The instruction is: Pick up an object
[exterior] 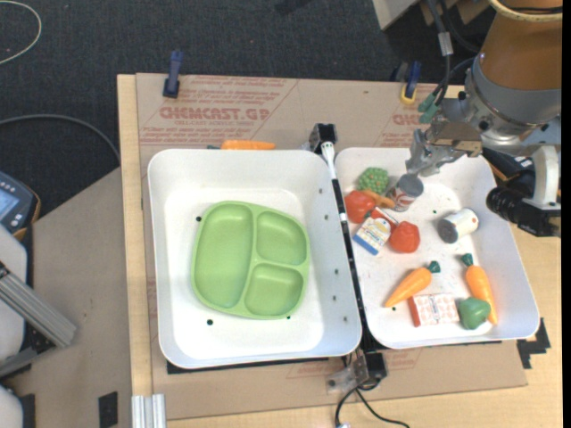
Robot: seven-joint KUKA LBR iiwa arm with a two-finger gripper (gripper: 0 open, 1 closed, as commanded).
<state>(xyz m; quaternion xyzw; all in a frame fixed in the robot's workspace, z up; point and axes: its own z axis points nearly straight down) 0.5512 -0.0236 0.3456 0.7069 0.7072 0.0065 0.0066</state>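
The arm is reaching in over the right bin [522, 279], and the gripper [412, 183] is hanging low at the bin's upper left part, just above a small can [404, 200] that is lying beside a tomato [359, 205] and a broccoli [374, 180]. This looks like the approach step of a pick: nothing is showing between the fingers, and no toy is lifted.

The gripper's state is impossible to tell; its tip is reading as one grey blob merging with the can.

The next move is probably calling for a short straight descent onto the can, without nudging the tomato or the milk carton [373, 234] close by.

Further toys are lying apart in the same bin: a strawberry [405, 236], two carrots [409, 285], a white cup [458, 224]. The left bin [169, 239] is holding a green tray [251, 259]. The arm's upper part is being cut off by the frame.
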